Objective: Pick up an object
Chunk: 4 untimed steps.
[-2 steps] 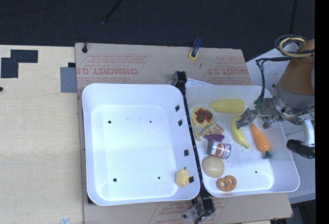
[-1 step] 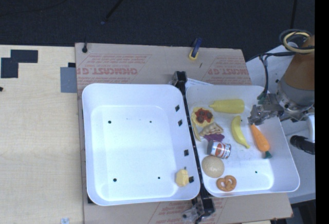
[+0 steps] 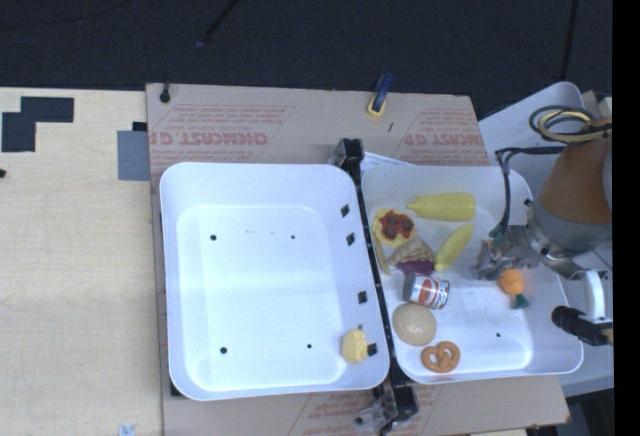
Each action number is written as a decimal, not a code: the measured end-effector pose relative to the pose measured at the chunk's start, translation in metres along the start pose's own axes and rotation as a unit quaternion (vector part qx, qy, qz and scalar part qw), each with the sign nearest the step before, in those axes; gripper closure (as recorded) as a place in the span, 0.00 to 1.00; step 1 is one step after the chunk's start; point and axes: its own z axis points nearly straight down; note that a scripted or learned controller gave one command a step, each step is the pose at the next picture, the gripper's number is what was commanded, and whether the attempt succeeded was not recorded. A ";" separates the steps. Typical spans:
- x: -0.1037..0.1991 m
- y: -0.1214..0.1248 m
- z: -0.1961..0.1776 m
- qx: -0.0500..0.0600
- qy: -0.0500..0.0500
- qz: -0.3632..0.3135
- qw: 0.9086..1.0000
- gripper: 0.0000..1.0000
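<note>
Arm: the grey arm with its orange band [image 3: 578,182] comes in from the right edge and bends down over the right side of the right bin.
Gripper: the gripper [image 3: 497,257] is low inside the right bin [image 3: 560,356], near its right wall; whether it is apart or together cannot be told, as the metal parts blur together at this size.
Orange fruit: a small orange fruit [image 3: 512,282] lies on the bin floor just below and to the right of the gripper, close beside it; whether they touch cannot be told, and nothing is seen clamped.
Green bit: a small dark green piece [image 3: 521,302] lies just below the orange fruit.
Yellow pieces: a long yellow corn-like piece [image 3: 442,207] lies near the top of the right bin, and a smaller yellow-green one [image 3: 453,246] lies slanted below it, left of the gripper and apart from it.
Left cluster: a round yellow piece with a red middle [image 3: 394,225], a sandwich-like wedge [image 3: 412,253] and a dark purple piece [image 3: 416,267] crowd against the bin's left wall.
Can: a small red and white can [image 3: 427,292] lies on its side below that cluster.
Lower items: a pale round bun [image 3: 413,324] sits below the can, with a brown pretzel [image 3: 440,356] beside it near the front wall.
Left bin: the left bin [image 3: 180,224] holds a small pale yellow piece [image 3: 355,346] in its lower right corner.
Desk: both bins rest on brown cardboard [image 3: 250,129] on the desk [image 3: 70,274].
</note>
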 end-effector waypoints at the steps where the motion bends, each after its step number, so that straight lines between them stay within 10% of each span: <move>1: 0.021 -0.062 0.006 -0.003 -0.001 0.000 1.000 1.00; 2: 0.097 -0.076 0.006 -0.003 -0.001 0.000 1.000 1.00; 3: 0.232 -0.076 -0.097 -0.005 0.000 -0.004 1.000 1.00; 4: 0.295 0.017 -0.093 -0.004 0.000 -0.003 1.000 1.00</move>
